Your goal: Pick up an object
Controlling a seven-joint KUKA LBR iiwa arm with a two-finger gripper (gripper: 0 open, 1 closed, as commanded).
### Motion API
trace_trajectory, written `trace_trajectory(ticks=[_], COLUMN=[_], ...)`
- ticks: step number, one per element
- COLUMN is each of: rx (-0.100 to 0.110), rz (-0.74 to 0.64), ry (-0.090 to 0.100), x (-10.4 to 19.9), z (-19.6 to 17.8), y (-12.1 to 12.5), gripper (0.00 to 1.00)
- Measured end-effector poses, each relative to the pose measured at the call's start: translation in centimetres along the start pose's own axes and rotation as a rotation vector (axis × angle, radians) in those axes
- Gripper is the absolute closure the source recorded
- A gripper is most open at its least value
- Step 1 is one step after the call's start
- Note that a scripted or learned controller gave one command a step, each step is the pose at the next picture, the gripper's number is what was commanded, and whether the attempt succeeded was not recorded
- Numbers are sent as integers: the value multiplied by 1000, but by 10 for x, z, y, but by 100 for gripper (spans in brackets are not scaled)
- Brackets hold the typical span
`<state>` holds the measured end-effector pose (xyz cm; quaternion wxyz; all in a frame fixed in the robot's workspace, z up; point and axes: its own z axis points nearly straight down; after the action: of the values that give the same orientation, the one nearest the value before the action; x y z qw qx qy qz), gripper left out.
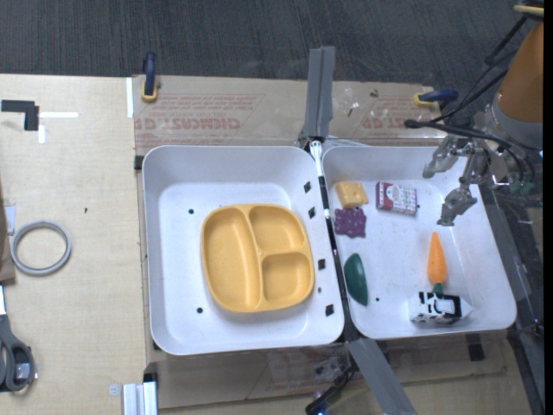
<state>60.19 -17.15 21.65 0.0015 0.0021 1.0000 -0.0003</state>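
The right bin [497, 258] holds several small objects. These are a yellow block [351, 194], a maroon and white carton [397, 198], a purple piece [350, 222], a dark green oval [356, 278], an orange carrot [437, 258] and a black and white item [437, 308]. My gripper [448, 183] hangs over the bin's upper right part, above and right of the carrot. It is open and nothing sits between its fingers. The carton lies to its left.
The left bin [164, 232] carries a yellow divided plate [257, 256]. A grey divider bar [320, 85] runs between the bins at the back. On the wooden bench to the left lie a grey ring [39, 247] and scissors [13, 366].
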Motion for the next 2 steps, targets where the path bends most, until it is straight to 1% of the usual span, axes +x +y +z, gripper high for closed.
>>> trace_trajectory(ticks=[1, 2], rx=[0, 1], rz=[161, 183], ry=[0, -1], x=[33, 81], z=[-19, 104], y=[-28, -51], gripper=[0, 0])
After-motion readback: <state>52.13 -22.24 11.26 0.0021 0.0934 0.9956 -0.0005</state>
